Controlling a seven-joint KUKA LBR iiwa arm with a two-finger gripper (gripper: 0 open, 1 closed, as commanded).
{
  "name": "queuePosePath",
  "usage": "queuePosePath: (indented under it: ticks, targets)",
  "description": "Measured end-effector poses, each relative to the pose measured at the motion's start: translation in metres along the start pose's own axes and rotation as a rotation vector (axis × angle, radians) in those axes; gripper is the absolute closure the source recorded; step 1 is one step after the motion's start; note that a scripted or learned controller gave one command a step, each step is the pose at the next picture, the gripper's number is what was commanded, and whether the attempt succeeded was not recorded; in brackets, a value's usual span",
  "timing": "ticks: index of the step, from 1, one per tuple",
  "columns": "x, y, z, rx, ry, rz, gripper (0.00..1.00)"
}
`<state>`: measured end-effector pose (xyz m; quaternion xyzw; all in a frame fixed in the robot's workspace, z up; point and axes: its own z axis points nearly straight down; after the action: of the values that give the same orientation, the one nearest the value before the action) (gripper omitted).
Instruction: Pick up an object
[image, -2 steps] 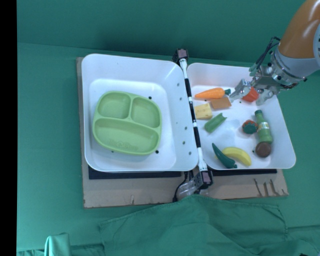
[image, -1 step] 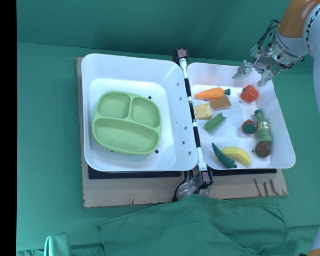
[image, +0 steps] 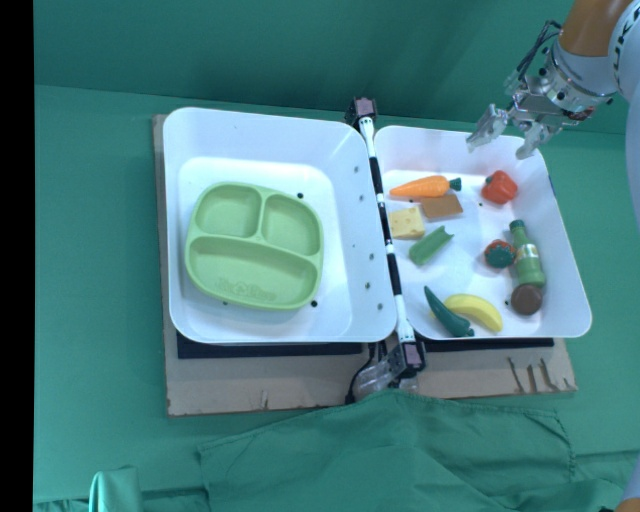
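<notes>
My gripper (image: 505, 140) hangs open above the far edge of the right bin (image: 560, 300), with nothing between its fingers. Just below it and slightly right lies a red pepper (image: 499, 186). Further left in that bin are an orange carrot (image: 421, 186), a brown block (image: 441, 207), a yellow cheese wedge (image: 406, 222) and a green pea pod (image: 431, 245). Toward the near side lie a strawberry (image: 499, 254), a green bottle with a brown cap (image: 526, 267), a banana (image: 474, 312) and a dark green vegetable (image: 446, 313).
The left bin (image: 200, 135) holds a light green divided plate (image: 256, 244). A black and white divider rail (image: 385, 230) runs between the bins. Green cloth (image: 400, 455) is bunched at the bench's near edge.
</notes>
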<state>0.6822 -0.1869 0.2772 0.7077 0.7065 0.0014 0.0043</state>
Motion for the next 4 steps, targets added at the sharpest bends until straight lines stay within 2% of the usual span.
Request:
queuePosePath:
  ticks: [1, 2, 3, 4]
  targets:
    - [-0.001, 0.001, -0.014, -0.005, -0.004, 0.003, 1.00]
    - [0.019, 0.004, 0.018, 0.006, 0.002, 0.000, 1.00]
    - [0.038, -0.014, 0.031, 0.007, 0.002, 0.001, 1.00]
    - [0.064, -0.009, 0.034, 0.004, 0.002, -0.001, 1.00]
